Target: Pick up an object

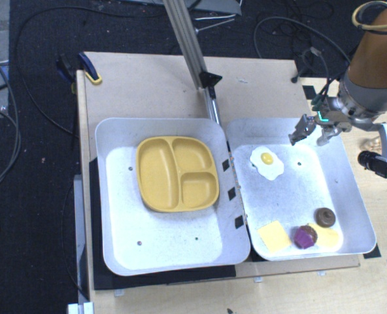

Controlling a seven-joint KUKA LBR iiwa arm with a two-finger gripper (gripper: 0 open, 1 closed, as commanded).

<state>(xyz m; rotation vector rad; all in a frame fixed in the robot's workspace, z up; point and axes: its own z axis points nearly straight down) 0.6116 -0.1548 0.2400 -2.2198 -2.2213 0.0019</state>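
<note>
My gripper [313, 135] hangs over the back edge of the right bin [350, 195], fingers spread open with nothing between them. A toy fried egg [267, 163] lies in that bin, down and to the left of the gripper. Near the bin's front edge sit a yellow cheese slice [274, 236], a purple piece [304, 237] resting against a pale yellow slice [330, 239], and a brown chocolate donut [325, 217].
The left bin [115, 241] bears a yellow divided plate [178, 173]. A slanted metal pole [188, 38] rises behind the bins and ends at their shared back corner. The arm's orange band [375, 38] is at the upper right.
</note>
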